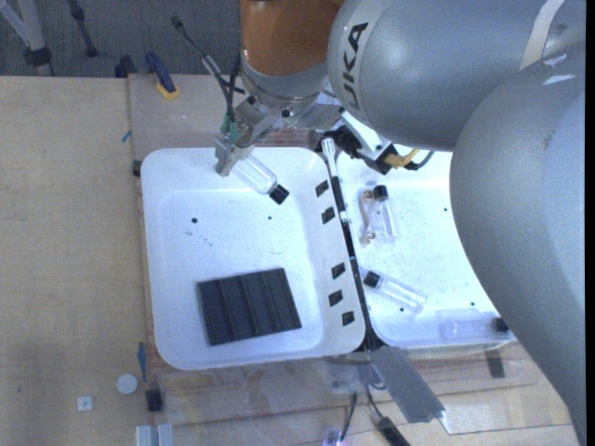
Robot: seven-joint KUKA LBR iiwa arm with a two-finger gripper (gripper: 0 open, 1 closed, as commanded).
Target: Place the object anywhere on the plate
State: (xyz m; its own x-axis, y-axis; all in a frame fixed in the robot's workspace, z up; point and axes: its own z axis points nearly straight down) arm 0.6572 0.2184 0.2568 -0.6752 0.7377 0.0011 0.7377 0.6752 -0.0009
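The fingers pinch a clear tube with a black cap, held over the left bin's far edge. It looks light, stiff, slippery; best gripped mid-body. The dark plate lies well apart, nearer.

The two bins are white, the left one flecked with small dark specks. A black, ribbed plate lies at lower centre of the frame. The clear tube at upper centre carries a black cap, as do the clear tubes at right. The arm is grey with an orange band. The surface is pale tan wood.
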